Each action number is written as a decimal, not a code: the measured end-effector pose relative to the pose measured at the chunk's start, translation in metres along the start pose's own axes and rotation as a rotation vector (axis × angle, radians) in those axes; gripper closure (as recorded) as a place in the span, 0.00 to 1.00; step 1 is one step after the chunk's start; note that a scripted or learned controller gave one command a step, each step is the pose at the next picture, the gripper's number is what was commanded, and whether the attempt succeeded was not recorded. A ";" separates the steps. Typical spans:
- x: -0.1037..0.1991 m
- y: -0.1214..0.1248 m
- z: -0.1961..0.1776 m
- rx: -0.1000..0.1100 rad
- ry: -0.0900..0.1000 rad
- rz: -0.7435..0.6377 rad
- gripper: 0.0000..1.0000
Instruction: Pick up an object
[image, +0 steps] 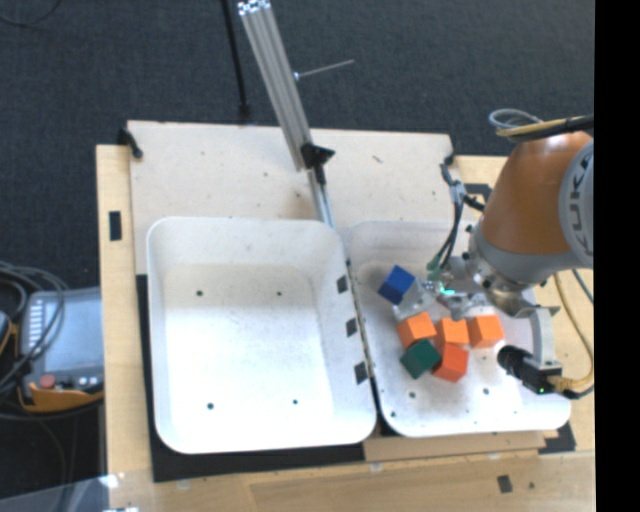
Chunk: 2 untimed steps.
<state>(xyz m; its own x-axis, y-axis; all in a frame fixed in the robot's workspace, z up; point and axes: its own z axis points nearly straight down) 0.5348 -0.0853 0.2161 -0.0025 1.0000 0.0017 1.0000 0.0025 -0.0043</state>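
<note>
Orange, blue and green cubes — small blocks (440, 340) — cluster in the right-hand white plastic bin (400, 410), under the grey-and-orange arm's gripper (450, 292), whose grasp I cannot tell.

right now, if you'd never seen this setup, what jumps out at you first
The bright cluster of blocks in the right bin: a blue block nearest the divider, several orange blocks and a dark green block packed close together. Over them hangs the arm with its orange band, its gripper just above the cluster. The left bin beside it is a plain white expanse.
</note>
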 end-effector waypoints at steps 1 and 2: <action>0.000 0.001 -0.002 -0.005 -0.001 0.004 0.00; -0.002 0.003 0.061 0.002 -0.003 0.005 0.00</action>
<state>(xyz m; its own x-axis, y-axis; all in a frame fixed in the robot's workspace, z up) 0.5380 -0.0874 0.1552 0.0029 1.0000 -0.0011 1.0000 -0.0029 -0.0060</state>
